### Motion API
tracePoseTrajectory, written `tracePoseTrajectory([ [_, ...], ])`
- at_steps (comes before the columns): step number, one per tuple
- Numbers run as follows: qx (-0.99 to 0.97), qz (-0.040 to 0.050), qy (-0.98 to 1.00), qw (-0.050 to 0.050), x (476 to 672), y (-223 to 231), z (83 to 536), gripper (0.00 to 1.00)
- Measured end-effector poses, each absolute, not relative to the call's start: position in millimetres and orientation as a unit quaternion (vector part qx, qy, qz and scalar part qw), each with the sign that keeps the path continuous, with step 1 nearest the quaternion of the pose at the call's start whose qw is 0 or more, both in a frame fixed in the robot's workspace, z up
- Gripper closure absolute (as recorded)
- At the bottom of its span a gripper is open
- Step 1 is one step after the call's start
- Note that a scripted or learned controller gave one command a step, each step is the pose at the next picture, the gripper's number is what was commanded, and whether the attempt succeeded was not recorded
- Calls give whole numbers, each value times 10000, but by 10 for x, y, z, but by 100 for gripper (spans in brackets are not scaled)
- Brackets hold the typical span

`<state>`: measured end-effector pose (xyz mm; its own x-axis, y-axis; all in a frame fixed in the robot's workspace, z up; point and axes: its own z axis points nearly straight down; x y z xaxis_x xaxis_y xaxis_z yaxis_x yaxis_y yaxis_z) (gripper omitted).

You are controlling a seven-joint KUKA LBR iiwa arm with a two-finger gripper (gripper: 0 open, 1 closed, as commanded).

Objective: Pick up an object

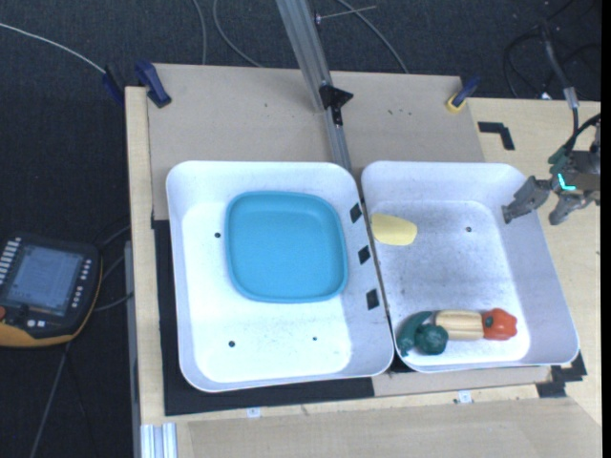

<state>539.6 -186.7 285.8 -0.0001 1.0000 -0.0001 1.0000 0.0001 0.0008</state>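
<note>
1. A pale yellow object [393,229] is lying in the right bin [535,284], close to its left wall and toward the far end, well apart from everything else in there.
2. Along the near wall of the same bin three more things are sitting in a row — a dark green object [422,337] on the left, a tan, roll-shaped piece [458,325] touching it in the middle, and a red object [499,324] at the right end, pressed against the tan one.
3. The left bin [196,284] is holding a blue, square plate with rounded corners [286,246], lying flat near the far half.
4. Both bins are sitting side by side, touching, on the light wooden desk [239,113].
5. The pincer [544,202] is hanging at the right bin's far right corner, above the rim, its two dark fingers [521,201] spread apart with nothing between them — it is well away from all four objects.
6. A metal rail [305,36] is slanting across the far side of the desk, and a handheld control pad [43,284] is lying on the dark floor at left.
</note>
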Motion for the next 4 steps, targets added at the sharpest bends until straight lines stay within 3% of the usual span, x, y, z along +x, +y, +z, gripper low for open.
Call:
tracePoseTrajectory([
  [1, 7071, 2, 7071, 3, 5396, -1867, 2857, 0],
  [4, 7068, -11, 7074, -21, 5342, -1728, 1233, 0],
])
